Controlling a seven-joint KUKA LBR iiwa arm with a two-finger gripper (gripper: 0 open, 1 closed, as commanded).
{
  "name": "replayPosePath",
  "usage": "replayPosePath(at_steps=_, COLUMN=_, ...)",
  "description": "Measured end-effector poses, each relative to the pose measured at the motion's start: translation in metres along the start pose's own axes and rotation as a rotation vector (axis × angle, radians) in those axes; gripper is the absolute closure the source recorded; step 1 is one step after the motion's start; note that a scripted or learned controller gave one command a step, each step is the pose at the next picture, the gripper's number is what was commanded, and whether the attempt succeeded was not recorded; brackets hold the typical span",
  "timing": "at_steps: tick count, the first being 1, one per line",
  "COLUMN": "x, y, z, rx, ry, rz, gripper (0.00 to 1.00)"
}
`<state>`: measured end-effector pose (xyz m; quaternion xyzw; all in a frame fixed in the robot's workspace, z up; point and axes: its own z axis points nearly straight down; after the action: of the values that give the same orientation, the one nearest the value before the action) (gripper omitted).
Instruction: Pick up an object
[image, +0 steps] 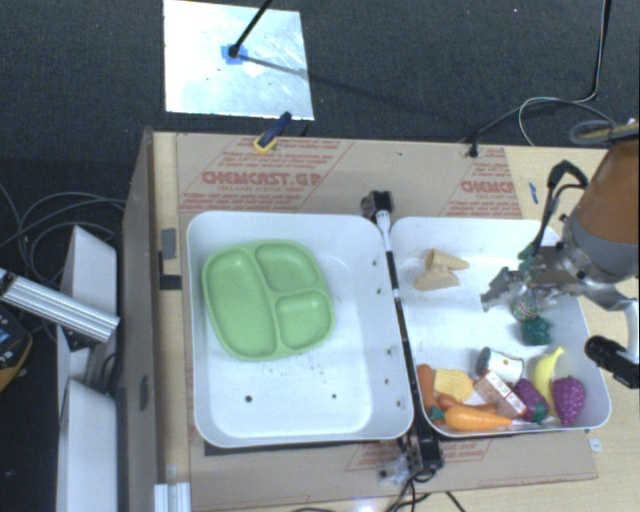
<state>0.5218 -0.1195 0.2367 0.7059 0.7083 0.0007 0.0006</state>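
The hand (527, 292) hangs low in the right bin (470, 330), just above a small green toy (536, 328) near its right edge; its grip cannot be told, so nothing is visibly lifted yet.

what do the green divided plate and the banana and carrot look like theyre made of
Green divided plate: likely moulded plastic, matte, uniform pale green with rounded compartments. Banana and carrot: probably toy plastic, judging by smooth surfaces and flat bright colours; too small to be sure.
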Motion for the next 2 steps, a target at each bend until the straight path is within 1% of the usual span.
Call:
replayPosePath(at_steps=1, x=-0.031, y=0.025, z=0.076, rx=0.003, ry=0.000, rz=0.002, gripper=0.00)
replayPosePath(at_steps=2, x=-0.065, y=0.026, z=0.123, rx=0.000, ry=-0.001, rz=0.000, gripper=0.00)
